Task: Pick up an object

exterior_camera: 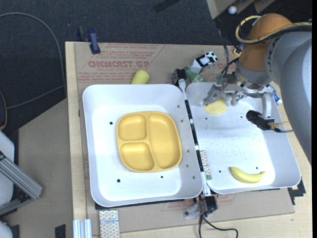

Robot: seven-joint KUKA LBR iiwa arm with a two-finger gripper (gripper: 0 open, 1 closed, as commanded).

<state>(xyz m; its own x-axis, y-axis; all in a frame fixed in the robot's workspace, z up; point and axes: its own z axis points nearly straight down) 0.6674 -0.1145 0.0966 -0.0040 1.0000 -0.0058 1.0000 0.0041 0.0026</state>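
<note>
The pale yellow object (pixel 216 107) sits near the far-left corner of the right bin (pixel 277 152), just under my gripper (pixel 221 96). It looks small, rounded and smooth, like a toy lemon or a lump of plastic food, so I judge it light and fairly stiff, but likely to squirt sideways if I pinch it off-centre. I can't tell whether my fingers are spread or closed around it; they hang right over its top edge and the metal blurs into the object from this angle, so I won't claim a hold. My best grip, I think, is across its short width at the middle, low enough that the curve doesn't push it out. The bin wall is close on the far side, which leaves little room there. A banana (pixel 246 174) lies at the near edge of the same bin, well apart. The left bin (pixel 99 133) carries a yellow divided plate (pixel 148 141).
</note>
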